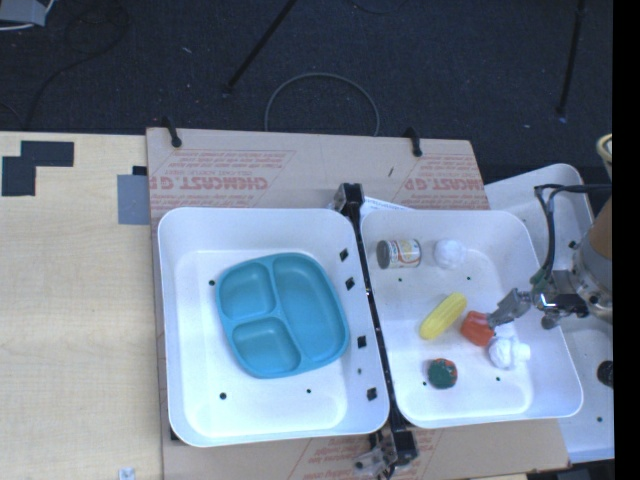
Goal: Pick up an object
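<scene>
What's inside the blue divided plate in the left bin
The blue divided plate shows three bare compartments, nothing in them. It lies flat in the left bin, so the bin floor beneath it is covered.

Two white bins [190, 268] — one blue plate [282, 314], five small objects [442, 315].

The robot's hand [510, 306] was a small metallic grey piece, slim and angular, with darker joints where it met a bulkier grey and black wrist block. A thin black cable looped up from that block in a tall arc and ran back down beside it. Behind the wrist sat a rounded patch of orange-brown casing.
</scene>
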You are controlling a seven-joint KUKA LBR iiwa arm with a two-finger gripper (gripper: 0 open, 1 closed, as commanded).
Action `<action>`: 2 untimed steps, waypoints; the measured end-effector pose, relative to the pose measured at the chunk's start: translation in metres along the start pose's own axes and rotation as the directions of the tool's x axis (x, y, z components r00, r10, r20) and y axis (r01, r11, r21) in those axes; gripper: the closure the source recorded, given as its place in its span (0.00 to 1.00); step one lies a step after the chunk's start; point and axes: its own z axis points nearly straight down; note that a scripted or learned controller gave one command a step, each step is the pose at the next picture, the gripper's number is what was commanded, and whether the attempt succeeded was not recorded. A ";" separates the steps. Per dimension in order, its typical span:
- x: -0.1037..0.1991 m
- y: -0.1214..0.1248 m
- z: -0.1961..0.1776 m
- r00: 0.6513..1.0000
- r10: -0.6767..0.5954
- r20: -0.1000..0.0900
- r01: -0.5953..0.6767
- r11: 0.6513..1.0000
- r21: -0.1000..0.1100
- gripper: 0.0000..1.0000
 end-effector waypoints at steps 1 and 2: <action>-0.008 -0.001 0.049 1.000 0.001 0.000 -0.001 1.000 0.000 0.00; -0.007 -0.001 0.102 1.000 0.001 -0.001 -0.001 1.000 0.000 0.00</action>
